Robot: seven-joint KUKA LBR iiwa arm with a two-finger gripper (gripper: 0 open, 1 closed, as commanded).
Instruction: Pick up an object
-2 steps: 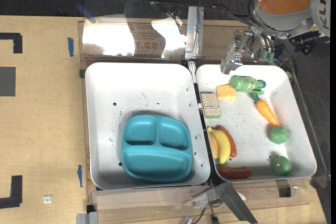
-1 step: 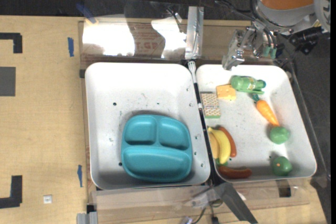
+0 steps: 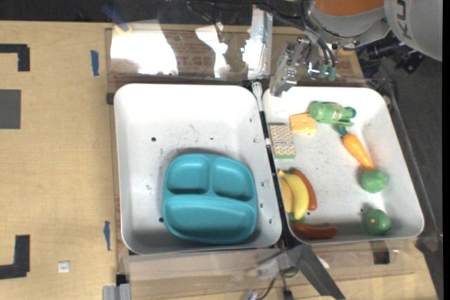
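Overhead, metal pincer [image 3: 287, 75], aperture unclear, hovers near glossy tapered carrot [image 3: 357, 150] and curved banana [image 3: 296, 194].

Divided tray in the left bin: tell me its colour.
The divided tray is a plain teal blue, seen clearly in the camera view.

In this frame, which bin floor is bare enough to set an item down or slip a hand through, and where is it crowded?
Left bin: bare floor behind the teal tray, toward the far wall, and a strip along its left side. Right bin: an open patch between banana and carrot. Crowded along the divider and the right wall's green toys.
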